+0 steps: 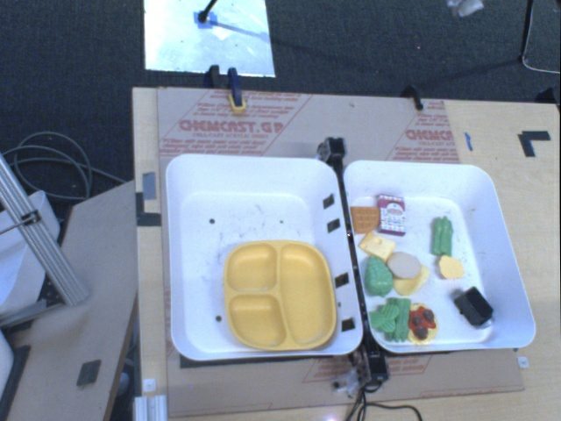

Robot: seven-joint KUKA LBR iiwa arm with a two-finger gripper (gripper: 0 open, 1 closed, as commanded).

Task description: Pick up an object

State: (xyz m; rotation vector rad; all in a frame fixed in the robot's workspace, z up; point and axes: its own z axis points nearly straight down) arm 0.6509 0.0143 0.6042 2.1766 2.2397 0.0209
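A pale wooden bench stands on dark carpet. Brown cardboard printed with red lettering lies across the benchtop, held at its far edge by a yellow clamp. Beyond the bench, a shiny square metal sheet rests on the carpet, reflecting light. Grey cables loop on the floor to the left, beside a slanted aluminium rail.

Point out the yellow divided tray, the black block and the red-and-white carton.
yellow divided tray (280,293): camera view, left bin, on the ridge between its compartments.
black block (473,306): camera view, right bin's near right corner, on its top face.
red-and-white carton (391,215): camera view, right bin, on its printed front.
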